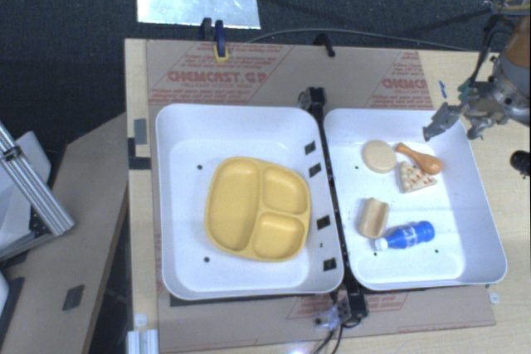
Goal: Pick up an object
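Five small objects lie in the right bin (477, 203): a round tan disc (379, 156), an orange drumstick-shaped piece (419, 159), a wedge that looks like a pizza slice (414, 177), a tan cylinder (373, 217) and a blue bottle (406, 235) with a white cap. The left bin (178, 145) bears a yellow divided plate (257, 209). At the right bin's upper right rim hangs the gripper (455, 122), its jaws spread with nothing between them. The disc, drumstick and wedge sit almost touching (the likeliest trouble), so a descent there could nudge a neighbour aside or pinch two at once. The bottle and cylinder, lying on their sides, might roll away from closing fingers.
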`<state>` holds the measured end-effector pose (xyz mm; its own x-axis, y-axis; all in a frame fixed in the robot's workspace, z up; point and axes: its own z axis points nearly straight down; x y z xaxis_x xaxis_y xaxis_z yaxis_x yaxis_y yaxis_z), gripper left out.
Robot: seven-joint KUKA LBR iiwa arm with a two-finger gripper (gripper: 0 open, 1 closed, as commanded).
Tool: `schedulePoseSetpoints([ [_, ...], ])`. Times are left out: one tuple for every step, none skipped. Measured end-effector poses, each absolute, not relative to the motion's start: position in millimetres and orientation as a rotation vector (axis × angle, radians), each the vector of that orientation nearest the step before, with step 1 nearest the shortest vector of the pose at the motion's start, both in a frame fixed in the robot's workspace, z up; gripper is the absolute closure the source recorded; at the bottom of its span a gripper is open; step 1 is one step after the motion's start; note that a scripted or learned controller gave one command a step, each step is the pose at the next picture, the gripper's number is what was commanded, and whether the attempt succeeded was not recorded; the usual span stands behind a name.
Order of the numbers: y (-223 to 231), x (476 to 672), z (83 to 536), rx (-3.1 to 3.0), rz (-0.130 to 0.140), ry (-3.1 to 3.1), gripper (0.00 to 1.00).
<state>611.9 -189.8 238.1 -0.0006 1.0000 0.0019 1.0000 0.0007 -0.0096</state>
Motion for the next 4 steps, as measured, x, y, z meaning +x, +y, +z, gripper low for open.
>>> schedulePoseSetpoints([
  [-189, 614.4, 245, -2.219, -0.001, -2.226, 0.0],
  [-196, 614.6, 186, -2.219, 0.002, -2.222, 0.0],
  [-200, 612.6, 124, -2.219, 0.002, -2.222, 0.0],
  [-200, 613.1, 83, -2.22, 0.0, -2.223, 0.0],
])
